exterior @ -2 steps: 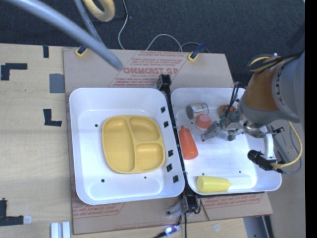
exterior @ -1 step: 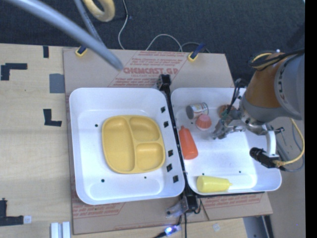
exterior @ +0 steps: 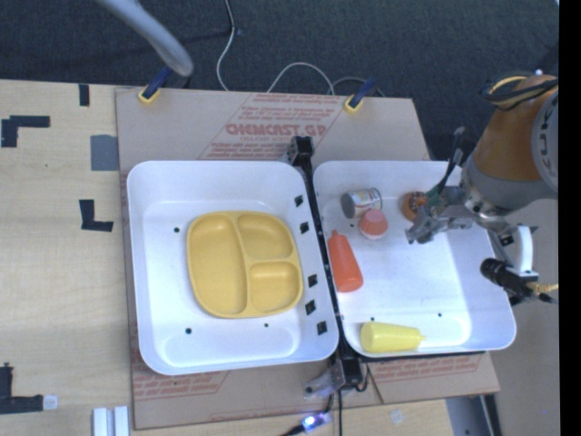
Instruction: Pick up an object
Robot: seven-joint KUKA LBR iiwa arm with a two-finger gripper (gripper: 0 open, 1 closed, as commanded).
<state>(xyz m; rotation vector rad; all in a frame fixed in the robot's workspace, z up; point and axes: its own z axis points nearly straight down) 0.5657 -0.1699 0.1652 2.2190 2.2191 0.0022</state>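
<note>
Right bin (exterior: 472,330) holds the candidates. An orange carrot-shaped piece (exterior: 344,262) lies along the divider on its left side. A small metal can (exterior: 360,202) lies on its side toward the far left of that bin, with a pink cup-like piece (exterior: 373,223) touching or just beside it. A yellow lemon-ish item (exterior: 390,337) sits at the near wall. A small orange-brown thing (exterior: 416,206) lies right of the can, just beside the pincer.

The pincer (exterior: 425,228) is low over the far right part of the right bin, dark fingers pointing left toward the orange-brown thing. Can't tell if it's wide or narrow, too dark and small; nothing is visibly held between its tips.

Left bin (exterior: 145,243) has a yellow divided tray (exterior: 243,263) in the middle, well apart from the arm, so probably not the target.

Risks, as I judge them:
- The orange-brown thing is small and partly hidden by the fingers. The tips may land beside it and nudge it off rather than straddle it.
- Can and pink piece sit very close together. A grab there could clip both, or roll the can away since it's on its side.
- Cables hang off the wrist (exterior: 490,203) near the right wall and could snag on the rim during a lift.
- The carrot piece hugs the divider, so one finger would have little room on that side.
- The lemon item is against the near wall, same problem.
</note>
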